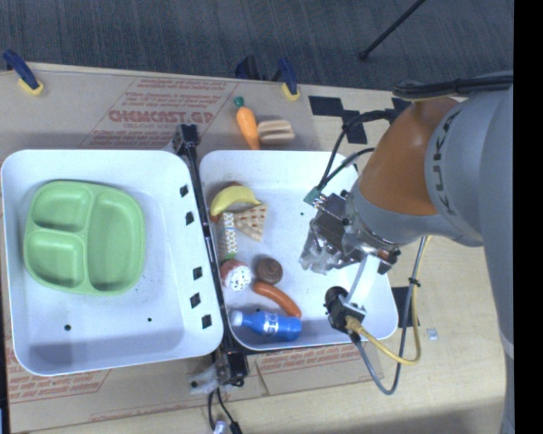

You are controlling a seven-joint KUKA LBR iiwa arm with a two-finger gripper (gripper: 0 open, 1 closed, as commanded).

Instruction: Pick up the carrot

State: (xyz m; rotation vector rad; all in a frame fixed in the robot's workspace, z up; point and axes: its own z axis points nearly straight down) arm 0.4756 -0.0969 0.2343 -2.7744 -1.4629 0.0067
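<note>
The carrot lies on the table just beyond the far rim of the right bin, touching a small tan block. The tool hangs over the right bin's right half, well apart from the carrot; whether it is open or closed I cannot tell. Banana, sausage and blue bottle lie along that bin's left side. A green plate sits in the left bin.

My bench carries two white bins side by side — behind the right one lie the carrot and a small sandwich.
</note>
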